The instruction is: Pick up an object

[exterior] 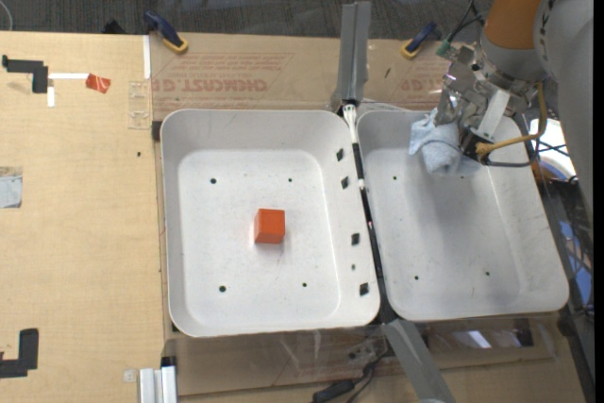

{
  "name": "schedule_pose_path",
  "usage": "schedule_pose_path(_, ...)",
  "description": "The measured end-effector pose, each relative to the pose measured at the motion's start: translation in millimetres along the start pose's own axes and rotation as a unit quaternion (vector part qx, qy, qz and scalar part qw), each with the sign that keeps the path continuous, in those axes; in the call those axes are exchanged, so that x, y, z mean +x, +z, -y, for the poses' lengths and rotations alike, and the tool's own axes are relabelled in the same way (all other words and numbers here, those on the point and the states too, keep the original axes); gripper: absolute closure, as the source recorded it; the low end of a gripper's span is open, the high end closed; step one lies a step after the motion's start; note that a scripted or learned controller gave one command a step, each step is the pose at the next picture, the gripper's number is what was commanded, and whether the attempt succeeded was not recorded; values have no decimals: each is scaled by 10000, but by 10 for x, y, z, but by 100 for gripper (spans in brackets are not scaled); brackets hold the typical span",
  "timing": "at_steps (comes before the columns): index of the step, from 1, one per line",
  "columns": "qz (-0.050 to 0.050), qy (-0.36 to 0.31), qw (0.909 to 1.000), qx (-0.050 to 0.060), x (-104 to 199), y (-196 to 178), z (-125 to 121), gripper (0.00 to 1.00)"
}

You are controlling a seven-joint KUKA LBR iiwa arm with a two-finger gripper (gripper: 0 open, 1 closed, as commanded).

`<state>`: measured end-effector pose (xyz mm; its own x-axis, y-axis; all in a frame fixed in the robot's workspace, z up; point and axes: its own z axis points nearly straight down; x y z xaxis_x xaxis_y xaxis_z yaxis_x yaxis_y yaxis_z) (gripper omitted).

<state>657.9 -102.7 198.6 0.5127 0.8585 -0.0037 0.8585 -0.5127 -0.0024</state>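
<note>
Two bins inspected: gripper (451,129) at upper right sits against a pale cloth (432,147); you cannot confirm its hold. Next, lift and verify; red block (270,226) remains untouched.

Orange block (270,226) in left bin (189,203) (cloth (431,147) at gripper (451,121))

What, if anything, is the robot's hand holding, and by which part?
The hand appears to hold a pale blue-white cloth by its upper right end, above the right bin; the rest of the cloth hangs down left.
</note>
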Motion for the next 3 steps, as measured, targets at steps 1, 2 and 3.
schedule_pose_path(1,-2,206,9998,10,69,614,43,100)
schedule_pose_path(2,-8,-549,9985,3,-173,608,101,100)
schedule_pose_path(3,-11,-584,9983,-3,466,75,270,100)
